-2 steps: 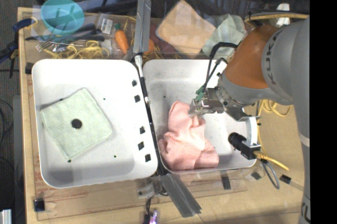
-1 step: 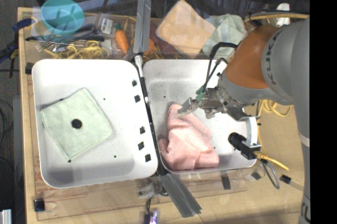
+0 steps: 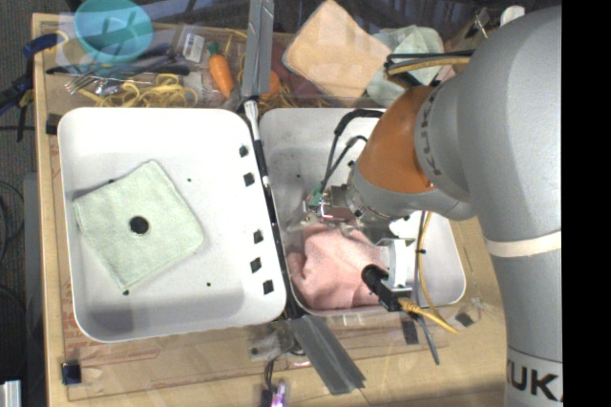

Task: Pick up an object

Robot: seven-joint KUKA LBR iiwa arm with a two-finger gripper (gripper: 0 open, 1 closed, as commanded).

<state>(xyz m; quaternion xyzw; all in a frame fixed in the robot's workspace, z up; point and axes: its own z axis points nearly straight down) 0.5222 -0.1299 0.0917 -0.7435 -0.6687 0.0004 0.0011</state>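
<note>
A pink cloth (image 3: pixel 331 269) lies bunched in the near part of the right bin (image 3: pixel 296 142). The arm's wrist with its orange band hangs low over that bin, and the gripper (image 3: pixel 323 209) points down at the cloth's far edge, close to it or touching it. The wrist body hides where the gripper meets the cloth. In the left bin (image 3: pixel 95 123) a pale green cloth (image 3: pixel 138 224) lies flat with a small black object (image 3: pixel 139 225) on its middle.
Behind the bins sit a blue bowl (image 3: pixel 114 27), a carrot (image 3: pixel 221 74), yellow strands (image 3: pixel 143 92), a tan sponge (image 3: pixel 332 49) and a pale green rag (image 3: pixel 412 47). A grey divider with black clips runs between the bins. The arm covers the right bin's right side.
</note>
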